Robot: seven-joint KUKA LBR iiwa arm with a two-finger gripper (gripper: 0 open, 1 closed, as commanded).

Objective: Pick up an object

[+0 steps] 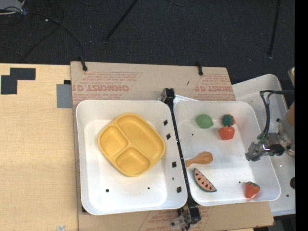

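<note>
Claw [251, 154] is seen at the right wall of the right bin [240, 197], low over the floor, with nothing visibly caught in it; whether it is wide or narrow cannot be told from this slanted view. No object is seen lifted, so the pick is judged not yet made and the whole of the grasp and lift is left to do.

Nearest the camera, a strawberry [251, 189] is seen in the bin's front right corner, just in front of the claw and apart from it, and is judged the likeliest target. A watermelon slice [204, 181] is seen near the front, close to the divider. Further in, a brown drumstick [199, 159] is laid beside the divider, well apart from the claw. At the back, a green lime [204, 121] and a red pepper [226, 133] with a dark green piece [227, 120] touching it behind are seen.

In the left bin [91, 177], a yellow tray [131, 144] with three compartments is seen, tilted on the floor. Both bins are borne on cardboard [144, 83] over the table [33, 153].
</note>
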